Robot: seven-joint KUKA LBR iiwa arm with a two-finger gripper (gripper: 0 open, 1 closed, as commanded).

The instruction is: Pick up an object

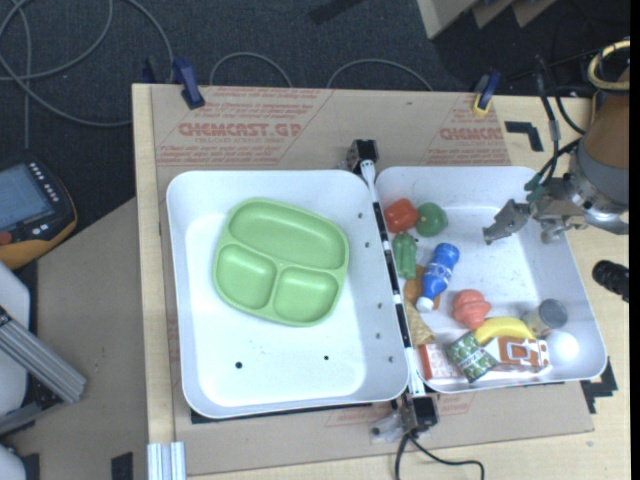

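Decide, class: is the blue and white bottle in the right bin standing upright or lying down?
Lying down. The bottle rests on its side on the right bin floor, its length running diagonally.

Red "CHEMCAST GP" print repeated on bench board (250,128).

This is a robotics lab or test room. A worktop (300,118) covered with printed protective paper is held by blue clamps (186,81), and loose cables (70,28) trail across dark carpet (250,18). Two white bins (190,298) sit side by side under a grey arm (605,183), with a handheld control unit (30,203) lying nearby.
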